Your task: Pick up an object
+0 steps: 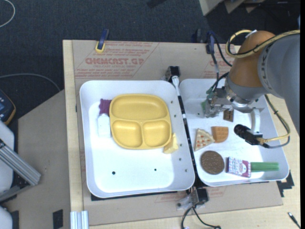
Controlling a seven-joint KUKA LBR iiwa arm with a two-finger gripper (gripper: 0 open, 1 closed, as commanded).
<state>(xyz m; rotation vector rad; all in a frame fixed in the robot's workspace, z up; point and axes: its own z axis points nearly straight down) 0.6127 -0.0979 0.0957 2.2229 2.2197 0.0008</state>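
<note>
My gripper (215,108) hangs low over the back of the right bin (194,95), under the grey arm with its orange band. A small brown block (228,115) shows just to its right. In front of the gripper lie a pizza slice (203,138) and an orange wedge (220,133). Nearer the front edge are a round brown cookie (212,161), a purple and white carton (237,167) and a green stick (264,166). Nothing can be seen between the gripper's tips.
The left bin (133,173) holds a yellow divided plate (140,120). A purple item (104,105) and a white item (103,126) sit at the plate's left. A pale yellow piece (171,146) is at its right corner. A ridge (183,123) separates the bins.
</note>
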